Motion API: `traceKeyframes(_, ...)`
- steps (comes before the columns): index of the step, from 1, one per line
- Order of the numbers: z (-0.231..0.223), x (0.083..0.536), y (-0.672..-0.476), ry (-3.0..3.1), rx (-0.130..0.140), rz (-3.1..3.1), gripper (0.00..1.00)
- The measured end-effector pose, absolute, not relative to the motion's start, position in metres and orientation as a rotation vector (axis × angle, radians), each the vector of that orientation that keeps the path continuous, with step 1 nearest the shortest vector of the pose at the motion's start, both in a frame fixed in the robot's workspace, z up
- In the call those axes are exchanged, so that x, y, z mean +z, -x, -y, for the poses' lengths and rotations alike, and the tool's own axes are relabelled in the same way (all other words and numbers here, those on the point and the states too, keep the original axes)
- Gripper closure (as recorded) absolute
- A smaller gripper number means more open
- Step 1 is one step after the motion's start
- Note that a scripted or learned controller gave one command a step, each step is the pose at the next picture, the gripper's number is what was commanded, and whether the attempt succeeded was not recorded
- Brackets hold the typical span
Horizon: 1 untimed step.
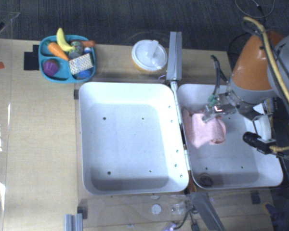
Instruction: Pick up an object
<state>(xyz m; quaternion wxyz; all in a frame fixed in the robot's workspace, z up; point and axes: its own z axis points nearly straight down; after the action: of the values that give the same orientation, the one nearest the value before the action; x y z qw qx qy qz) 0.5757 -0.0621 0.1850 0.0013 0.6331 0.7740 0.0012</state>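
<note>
Tool [216, 110] low over pink cloth [203, 130] in right bin [241, 177] | grip state: cannot tell | tip: bite a raised fold, lift straight, slowly

Two shallow white bins sit side by side on the desk [33, 129]: the left bin [130, 138] in the centre of the frame and the right bin [241, 170] toward the right. One pink cloth [202, 131] lies in the right bin. One blue divided tray [67, 59] stands at the upper left, with one yellow banana [62, 40], one orange carrot [57, 50], one purple piece [50, 67] and one speckled sponge-like block [82, 64] in it; its other small bits are too blurred to count. One round white-lidded container [149, 55] is at the upper centre. One arm [253, 66] with one gripper [214, 110] enters from the right.
</note>
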Motion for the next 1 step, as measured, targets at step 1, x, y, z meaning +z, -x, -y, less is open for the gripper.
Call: traceKeyframes(1,0.1159,0.1437,-0.6046,-2.231,0.002,-2.209,1.0)
